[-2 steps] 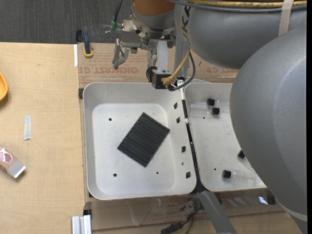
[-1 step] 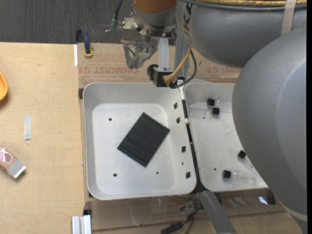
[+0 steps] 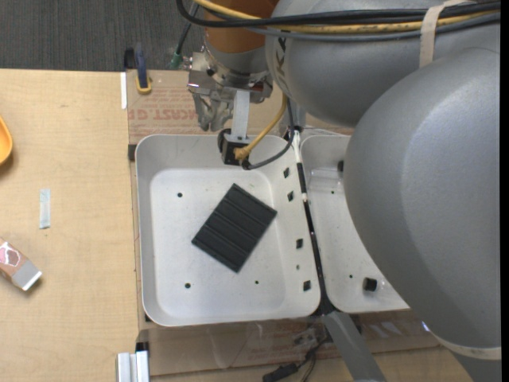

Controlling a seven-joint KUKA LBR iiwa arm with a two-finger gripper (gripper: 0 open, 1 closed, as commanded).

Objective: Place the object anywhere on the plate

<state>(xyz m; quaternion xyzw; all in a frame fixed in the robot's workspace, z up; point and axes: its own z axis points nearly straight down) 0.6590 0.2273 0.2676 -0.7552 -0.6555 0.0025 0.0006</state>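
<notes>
Red lettering on the cardboard (image 3: 171, 111) behind the left bin (image 3: 159, 293) runs upside down, too cut off to read. The black ribbed slab (image 3: 235, 227), rectangular, lies flat and skewed mid-bin. The claw (image 3: 209, 111) hangs near the far rim, and I cannot tell whether it is spread or closed.

1. On the surface (image 3: 71, 134) two bins stand side by side, the left bin (image 3: 147, 237) just beside the right bin (image 3: 334, 237).
2. A flat slab (image 3: 235, 227) lies in the left bin, near its middle, at a slant to the walls.
3. A small piece (image 3: 370, 285) lies in the right bin, toward the front.
4. My tool (image 3: 213, 114) is at the far rim of the left bin.
5. Left of the bins, a short strip (image 3: 44, 208) lies on the surface, with a small block (image 3: 20, 267) before it.
</notes>
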